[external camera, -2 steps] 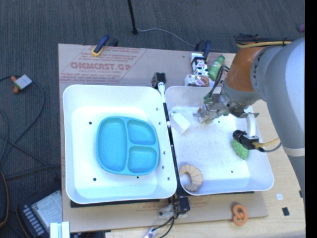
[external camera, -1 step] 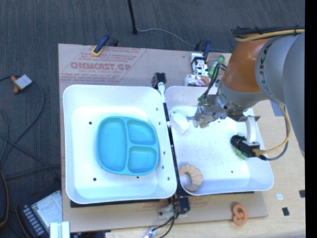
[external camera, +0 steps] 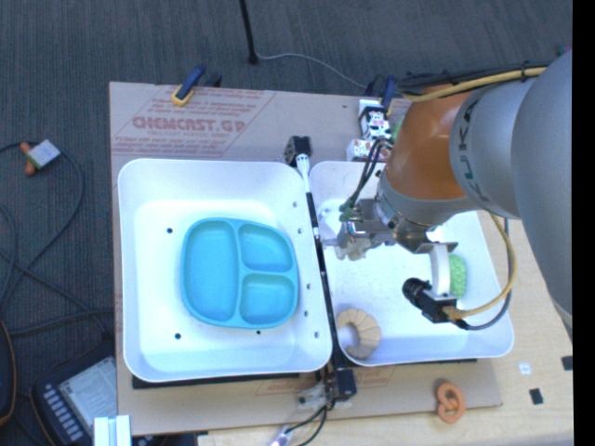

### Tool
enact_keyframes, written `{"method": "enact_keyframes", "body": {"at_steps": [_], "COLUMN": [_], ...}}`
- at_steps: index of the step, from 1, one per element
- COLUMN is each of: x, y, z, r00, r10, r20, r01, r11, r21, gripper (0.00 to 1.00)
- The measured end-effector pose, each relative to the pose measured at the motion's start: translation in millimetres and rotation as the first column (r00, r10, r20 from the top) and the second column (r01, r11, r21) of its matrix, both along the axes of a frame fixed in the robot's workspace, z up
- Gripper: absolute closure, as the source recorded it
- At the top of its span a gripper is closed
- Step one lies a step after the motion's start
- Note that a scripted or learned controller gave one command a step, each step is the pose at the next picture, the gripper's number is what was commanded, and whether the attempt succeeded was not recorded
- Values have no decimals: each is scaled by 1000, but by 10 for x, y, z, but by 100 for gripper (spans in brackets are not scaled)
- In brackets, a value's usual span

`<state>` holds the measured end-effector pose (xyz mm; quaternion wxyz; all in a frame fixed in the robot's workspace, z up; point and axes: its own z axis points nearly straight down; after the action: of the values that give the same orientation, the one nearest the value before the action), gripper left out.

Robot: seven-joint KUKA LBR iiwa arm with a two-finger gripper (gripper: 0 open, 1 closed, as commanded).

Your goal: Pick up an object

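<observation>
Two shallow white bins sit side by side on the brown cardboard-topped table [external camera: 186, 128]. We find the left white bin [external camera: 139, 277] holding a light blue plastic divided plate [external camera: 240, 272] with three compartments, lying flat near the bin's middle. The right white bin [external camera: 483, 337] contains a tan ring-shaped roll [external camera: 359, 332] resting in its near left corner, against the wall shared with the left bin. A small green knobbly object [external camera: 457, 274] lies toward that bin's right side, partly hidden behind a white and black fitting on the arm. The grey arm with the orange band [external camera: 437, 156] covers the far part of the right bin. Its gripper [external camera: 351, 242] hangs low over the bin's left side, close to the dividing wall. We cannot tell how the gripper is set. An orange loop-shaped object [external camera: 450, 400] lies on the table's near edge, outside the bins.
</observation>
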<state>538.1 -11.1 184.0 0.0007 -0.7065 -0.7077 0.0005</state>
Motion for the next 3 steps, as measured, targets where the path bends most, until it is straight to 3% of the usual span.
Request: {"method": "enact_keyframes", "body": {"at_steps": [1,2,3], "x": [-410,-546,120], "y": [480,332,-68], "z": [-1,0,1], "r00": [1000,1000,1000], "r10": [0,-2,-2], "r20": [-1,0,1], "r01": [0,2,2], "r11": [1000,1000,1000], "r21": [0,-1,-2], "gripper": [100,100,100]}}
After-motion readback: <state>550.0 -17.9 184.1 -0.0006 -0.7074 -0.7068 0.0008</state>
